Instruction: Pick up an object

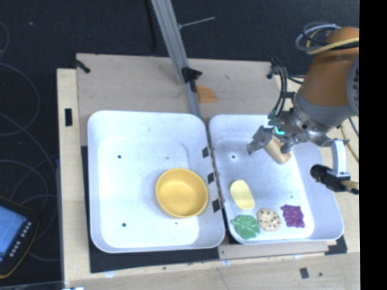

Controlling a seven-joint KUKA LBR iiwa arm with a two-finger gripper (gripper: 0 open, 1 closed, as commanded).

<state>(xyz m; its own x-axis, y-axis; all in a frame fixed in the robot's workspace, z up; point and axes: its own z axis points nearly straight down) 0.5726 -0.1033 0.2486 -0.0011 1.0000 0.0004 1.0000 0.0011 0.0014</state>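
A tan object (279,150) was seen gripped between the fingers of the pincer (273,142), raised over the right bin (320,222). Below-left of the pincer lay a yellow piece (241,194), cookie (268,219), leaf (244,226) and grapes (293,215).

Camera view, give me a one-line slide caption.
Claw over the right bin, a tan object at its tip; yellow bowl in the left bin.

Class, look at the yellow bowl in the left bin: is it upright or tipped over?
Upright. The yellow bowl sits in the left bin with its round opening facing up.
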